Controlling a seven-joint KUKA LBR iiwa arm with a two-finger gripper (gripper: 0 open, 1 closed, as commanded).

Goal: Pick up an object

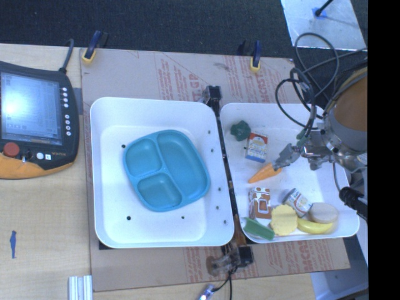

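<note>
Carrot toy [265, 172], orange, taken as the likely pick; placed further on in the sweep.

Noted a teach pendant [34, 120] at far left, off the cardboard. Found next the left bin [112, 230], holding a blue divided plate [165, 169] and nothing graspable besides.

Moved on to the right bin [281, 114]. Saw a dark green lump [240, 130] near its upper left, a small carton [257, 147] just below that, then the carrot toy lying at a slant about mid-bin, apart from both. Counted along the near edge a brown packet [260, 202], a green block [258, 229], a yellow piece [283, 219], a little can [300, 200], a banana [315, 227] and a pale round disc [324, 212], crowded together and touching in places.

Placed the gripper [286, 157] just beside the carrot's thick end, up and to the right of it, reaching in under the orange-banded arm [353, 105]. Could not tell whether the claw stood apart or together; saw nothing held in it.

Judged the step as the approach, with the grasp not yet made. Reckoned the next move to call for a short shift down and left over the carrot, alignment across its narrow width, then a descent, a close and a lift.
</note>
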